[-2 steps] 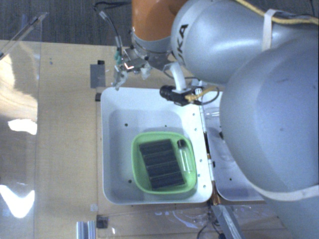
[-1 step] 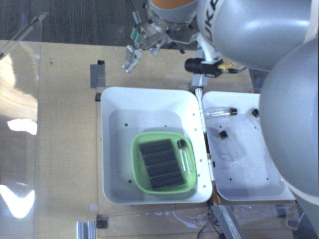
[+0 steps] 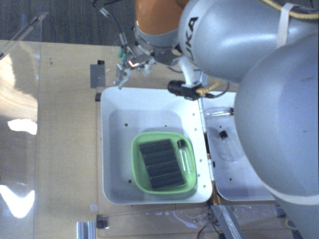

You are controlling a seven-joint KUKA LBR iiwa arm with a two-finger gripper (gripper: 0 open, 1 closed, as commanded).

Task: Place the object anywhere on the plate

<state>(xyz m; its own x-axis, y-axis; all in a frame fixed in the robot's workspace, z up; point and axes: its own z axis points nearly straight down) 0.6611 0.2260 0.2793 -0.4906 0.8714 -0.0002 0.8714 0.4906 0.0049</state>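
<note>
Dark ribbed block (image 3: pixel 159 164) is what you should take as the task's object, and it lies flat inside the green plate (image 3: pixel 137 156), filling most of its floor, with its long side running at a slight slant. Just beside it, along the plate's right inner edge, lies a small clear vial (image 3: pixel 183 154) with a dark cap, also within the rim. The plate sits in the near part of the left bin (image 3: pixel 112 148); the right bin (image 3: pixel 224 185) holds another clear item (image 3: pixel 224 136) near its far end. Your gripper (image 3: pixel 127 67) is well apart from all this, up over the bench just beyond the left bin's far rim, and you cannot tell from this view how far open it is or whether it has hold of anything. Judged from how things lie, the placing looks done: the block rests on the plate, and what is left is at most to clear the arm away and confirm the result
</note>
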